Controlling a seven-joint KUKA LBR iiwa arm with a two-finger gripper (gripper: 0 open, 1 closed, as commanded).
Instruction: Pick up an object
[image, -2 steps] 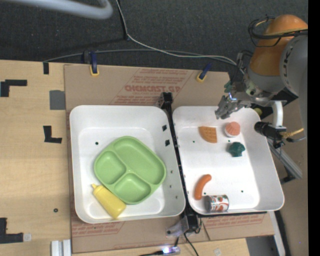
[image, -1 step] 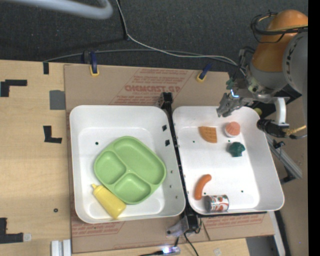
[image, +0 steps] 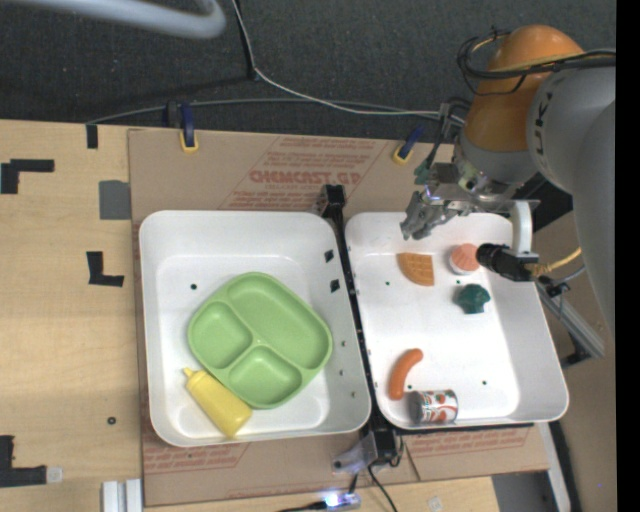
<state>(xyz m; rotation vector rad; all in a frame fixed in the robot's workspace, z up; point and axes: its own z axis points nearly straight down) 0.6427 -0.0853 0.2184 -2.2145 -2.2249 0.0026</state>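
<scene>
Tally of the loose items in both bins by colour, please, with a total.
Green: 2, divided plate and small dark green piece
Yellow: 1, bottle
Orange: 2, waffle-like wedge and sausage
Red and white: 1, can
Pinkish: 1, round piece
Total: 7

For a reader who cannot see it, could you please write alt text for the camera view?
A grey robot arm reaches in from the right, its gripper above the far end of the right white bin, which holds a waffle piece, a round pink item, a green toy, a hot dog and a can. The left bin holds a green divided plate and a yellow bottle.
</scene>
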